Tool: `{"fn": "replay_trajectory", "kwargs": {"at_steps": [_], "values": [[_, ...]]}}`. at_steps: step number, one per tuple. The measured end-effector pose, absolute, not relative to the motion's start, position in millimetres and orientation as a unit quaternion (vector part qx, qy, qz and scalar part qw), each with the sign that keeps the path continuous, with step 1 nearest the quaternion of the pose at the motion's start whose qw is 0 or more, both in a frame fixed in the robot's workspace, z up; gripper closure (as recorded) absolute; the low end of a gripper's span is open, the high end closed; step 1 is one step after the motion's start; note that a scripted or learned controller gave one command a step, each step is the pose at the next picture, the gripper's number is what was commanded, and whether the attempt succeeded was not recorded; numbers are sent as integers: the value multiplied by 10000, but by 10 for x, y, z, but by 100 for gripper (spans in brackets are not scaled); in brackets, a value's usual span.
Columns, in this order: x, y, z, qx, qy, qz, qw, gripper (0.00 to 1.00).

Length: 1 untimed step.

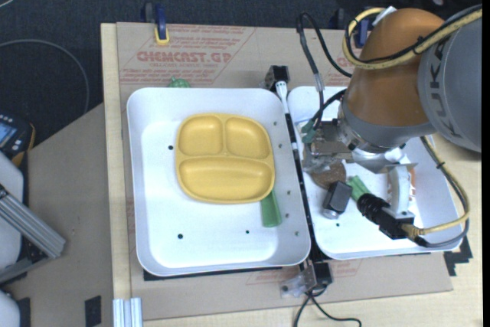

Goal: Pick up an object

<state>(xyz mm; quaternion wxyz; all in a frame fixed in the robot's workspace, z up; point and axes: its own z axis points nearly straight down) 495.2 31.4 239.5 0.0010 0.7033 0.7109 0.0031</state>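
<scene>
Two white bins point(153, 241) sit side by side on the table; the hand point(325, 165), grip state untellable, hangs low over the right bin's clutter point(337, 199), seemingly to grab something.

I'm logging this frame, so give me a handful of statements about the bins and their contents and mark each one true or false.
1. The yellow divided plate lies in the left bin. True.
2. A green block lies just off the plate's lower right edge. True.
3. The plate has a single undivided well. False: it has three compartments, two small ones above one wide one.
4. The arm hangs over the left bin. False: it is over the right bin.
5. A small dark grey object lies in the right bin. True.
6. The two bins stand far apart. False: they sit side by side.
</scene>
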Motion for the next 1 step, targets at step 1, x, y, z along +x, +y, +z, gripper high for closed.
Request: {"fn": "replay_trajectory", "kwargs": {"at_steps": [1], "values": [[4805, 628, 3861, 7045, 7096, 83, 48, 100]]}}
